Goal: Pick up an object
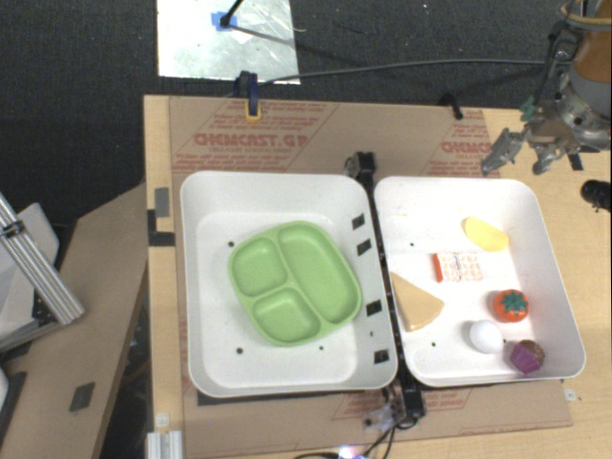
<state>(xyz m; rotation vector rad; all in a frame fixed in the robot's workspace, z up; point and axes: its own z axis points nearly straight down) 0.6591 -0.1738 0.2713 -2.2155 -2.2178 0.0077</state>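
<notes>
The right bin point(545, 228) holds several small items: a yellow piece point(486, 234), a red-and-white packet point(459, 267), a tan wedge point(417, 303), a red tomato-like toy point(511, 305), a white ball point(485, 336) and a purple toy point(526, 356). My gripper point(522, 157) hangs at the upper right, above the far rim of the right bin and beyond the yellow piece. Its two fingers are spread apart, open, with nothing between them.
The left bin point(206, 208) holds a green divided plate point(292, 283). A black clip strip point(373, 256) joins the two bins. A silver sheet point(225, 27) and a cable lie on the dark floor behind the bench.
</notes>
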